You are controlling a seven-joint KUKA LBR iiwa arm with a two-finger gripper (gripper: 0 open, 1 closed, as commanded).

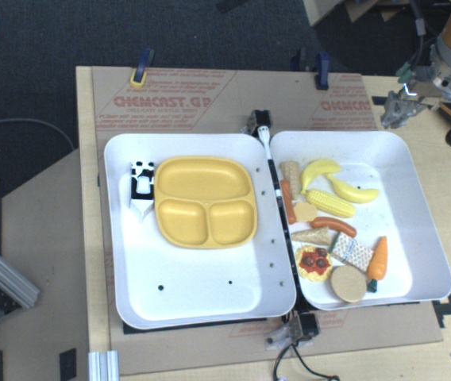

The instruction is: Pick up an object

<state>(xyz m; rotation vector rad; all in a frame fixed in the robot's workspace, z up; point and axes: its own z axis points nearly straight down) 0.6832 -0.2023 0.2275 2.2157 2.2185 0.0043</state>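
A robot's gripper [396,105] hovers at the bench's far right, outside the right bin [424,205]; whether its pincer is spread or pressed together cannot be told. Nothing has been lifted: the pick has yet to begin. A yellow divided tray [206,201] fills the left bin [202,292]; toy foods, bananas [338,179] among them, crowd the right. The bench sheet [162,100] reads "CHEMCAST".

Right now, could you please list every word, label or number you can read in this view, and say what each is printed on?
"CHEMCAST GP": red print on the brown board behind the left bin, at its left.
The same red print repeats at the board's right, behind the right bin, too blurred to read fully.
Smaller red lines above and below both: too small to read.
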